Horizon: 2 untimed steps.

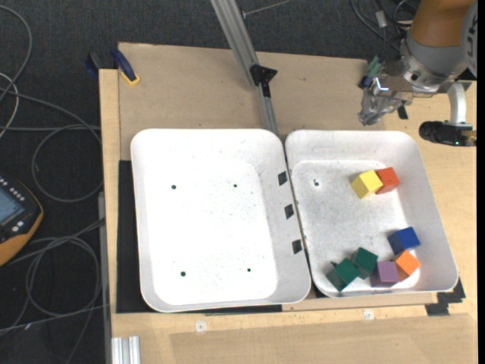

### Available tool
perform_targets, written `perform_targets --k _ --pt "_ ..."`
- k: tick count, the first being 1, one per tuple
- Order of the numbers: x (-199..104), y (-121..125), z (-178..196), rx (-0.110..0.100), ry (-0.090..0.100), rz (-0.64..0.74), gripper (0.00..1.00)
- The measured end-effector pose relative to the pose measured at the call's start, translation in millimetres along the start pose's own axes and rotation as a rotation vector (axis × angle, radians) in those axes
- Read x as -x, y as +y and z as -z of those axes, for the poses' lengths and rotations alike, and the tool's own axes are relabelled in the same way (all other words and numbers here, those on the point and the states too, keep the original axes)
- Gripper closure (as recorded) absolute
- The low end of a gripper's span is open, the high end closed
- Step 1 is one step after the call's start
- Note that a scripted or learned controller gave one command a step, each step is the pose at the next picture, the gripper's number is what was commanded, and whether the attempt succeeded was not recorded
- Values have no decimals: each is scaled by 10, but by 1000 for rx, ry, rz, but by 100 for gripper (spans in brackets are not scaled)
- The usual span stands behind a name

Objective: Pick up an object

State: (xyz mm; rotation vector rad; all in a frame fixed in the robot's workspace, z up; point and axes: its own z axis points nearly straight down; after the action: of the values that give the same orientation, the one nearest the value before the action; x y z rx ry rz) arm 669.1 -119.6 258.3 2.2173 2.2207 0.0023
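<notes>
Gripper (pixel 373 114) above right bin's (pixel 424 165) far rim, nothing held (finger state unclear); blocks (pixel 367 183) inside bin.

The grey robot arm (pixel 443 29) wears a broad orange band above a silver, ring-shaped wrist section. Below it sits a small metallic two-finger gripper (pixel 371 112) with green and blue fittings and thin dark cables.
</notes>
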Motion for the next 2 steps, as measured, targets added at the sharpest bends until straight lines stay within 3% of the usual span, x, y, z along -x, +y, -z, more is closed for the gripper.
perform_targets --k 2 --pt "-818 -462 -163 -7 3 2 100"
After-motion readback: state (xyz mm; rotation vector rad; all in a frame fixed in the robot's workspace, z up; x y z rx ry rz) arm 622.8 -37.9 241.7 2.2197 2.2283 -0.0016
